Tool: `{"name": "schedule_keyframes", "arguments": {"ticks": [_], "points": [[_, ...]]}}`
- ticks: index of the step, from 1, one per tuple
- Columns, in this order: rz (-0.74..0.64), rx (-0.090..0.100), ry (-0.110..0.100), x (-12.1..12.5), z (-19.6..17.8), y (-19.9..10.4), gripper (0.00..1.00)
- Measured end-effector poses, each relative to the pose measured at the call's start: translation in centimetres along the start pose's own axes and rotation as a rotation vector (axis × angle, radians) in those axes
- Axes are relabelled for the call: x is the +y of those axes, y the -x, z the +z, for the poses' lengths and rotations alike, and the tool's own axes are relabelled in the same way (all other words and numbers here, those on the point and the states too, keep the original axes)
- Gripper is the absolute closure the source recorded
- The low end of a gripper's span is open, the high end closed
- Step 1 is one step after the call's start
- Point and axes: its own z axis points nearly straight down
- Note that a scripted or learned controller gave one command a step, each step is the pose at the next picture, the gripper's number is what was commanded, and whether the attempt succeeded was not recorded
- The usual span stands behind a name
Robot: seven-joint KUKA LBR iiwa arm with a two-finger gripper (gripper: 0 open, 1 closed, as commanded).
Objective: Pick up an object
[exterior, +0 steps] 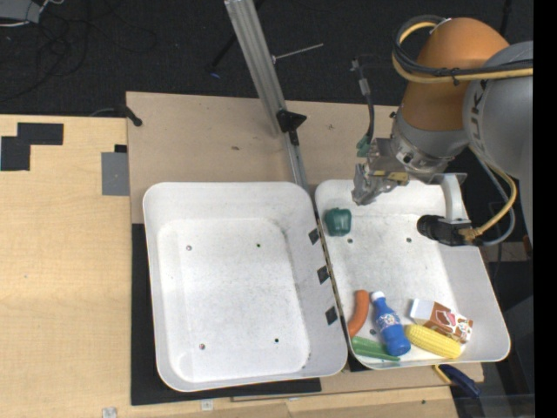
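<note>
Green pepper sits just down-left of your claw, near the right bin's upper-left corner; you cannot tell the claw's state.

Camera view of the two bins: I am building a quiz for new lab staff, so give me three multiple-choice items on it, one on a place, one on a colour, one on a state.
1. Where does the green pepper lie?
A. In the right bin, near its far left corner
B. In the left bin
C. On the bench outside the bins

2. What colour is the bottle among the cluster at the right bin's near edge?
A. Red
B. Blue with a white cap
C. Black

3. How does the pincer stand?
A. Resting in the left bin
B. Clamped on the corn
C. Above the far edge of the right bin, apart from the pepper

Key: 1 A, the pepper sits by the divider at the far end. 2 B, its body is blue. 3 C, the corn lies untouched at the near edge.
</note>
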Motion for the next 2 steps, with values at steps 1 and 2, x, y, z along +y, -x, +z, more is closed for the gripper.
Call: {"name": "schedule_keyframes", "arguments": {"ticks": [1,2], "points": [[-0.001,0.0,0.0,-0.8,0.2,-5.6,1.0],[-0.002,0.0,-0.001,-3.4,0.9,-11.1,1.0]]}}
